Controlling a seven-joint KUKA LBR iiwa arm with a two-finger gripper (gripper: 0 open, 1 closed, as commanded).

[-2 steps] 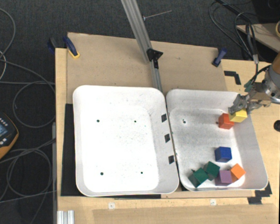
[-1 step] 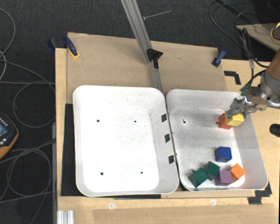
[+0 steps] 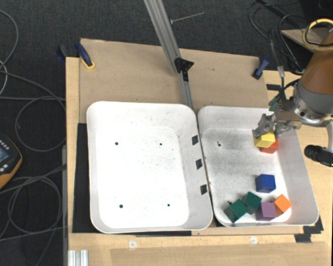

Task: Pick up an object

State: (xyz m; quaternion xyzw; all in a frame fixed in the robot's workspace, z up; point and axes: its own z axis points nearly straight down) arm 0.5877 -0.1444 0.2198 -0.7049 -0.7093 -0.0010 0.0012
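camera view | gripper gripping yellow block over red block, right bin far side | step: lifting; next: rising straight, grip firm

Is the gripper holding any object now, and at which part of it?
Cannot be told. The gripper is directly over the yellow block, which sits against a red block, but the view does not show a grip.

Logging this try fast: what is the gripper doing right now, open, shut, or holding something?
Gripper: over the right bin, right at a yellow block on a red block; open or shut cannot be told.
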